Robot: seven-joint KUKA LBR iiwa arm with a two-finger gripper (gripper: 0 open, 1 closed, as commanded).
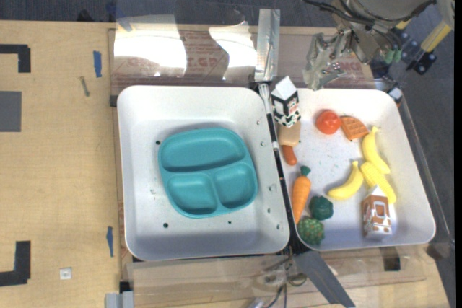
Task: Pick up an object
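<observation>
My gripper [326, 67] hangs over the back rim of the right bin [415, 155], its metal fingers spread apart with nothing between them. Below it in the bin lie a red tomato [327, 121], a brown waffle piece [354, 128], two yellow bananas [376, 159], a carrot [301, 195], broccoli [311, 229], a dark green vegetable [321, 208] and a small brown-and-white carton [377, 216]. A black-and-white milk carton [285, 101] stands at the bin's back left corner, with a tan block [289, 133] and a small orange piece [289, 154] in front of it.
The left bin [137, 119] holds a teal divided plate [208, 171]. A clear plastic sheet [188, 47] and a metal divider [268, 47] stand behind the bins. Wooden bench top stretches to the left. Cables hang near the arm's wrist at top right.
</observation>
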